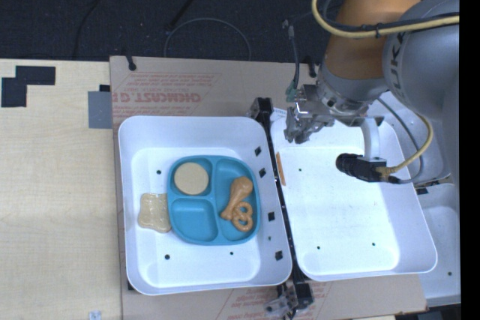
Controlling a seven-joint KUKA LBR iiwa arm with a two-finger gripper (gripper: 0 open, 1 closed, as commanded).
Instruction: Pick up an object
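Note:
In the left bin [142,161] lies a blue divided plate [196,225]. It holds a round tan cookie [190,177], a toy chicken drumstick [239,195] and a small pretzel [242,217]. A pale slice of toast [154,212] rests on the bin floor against the plate's left edge. My gripper [295,131] hangs over the far left corner of the right bin [352,236], apart from all of these items. I see nothing held in it.
A thin orange stick [279,167] lies along the right bin's left wall. A black fitting on a yellow hose [361,165] hangs from the arm over that bin. A black divider [271,183] separates the bins. Cardboard [187,90] lies under both.

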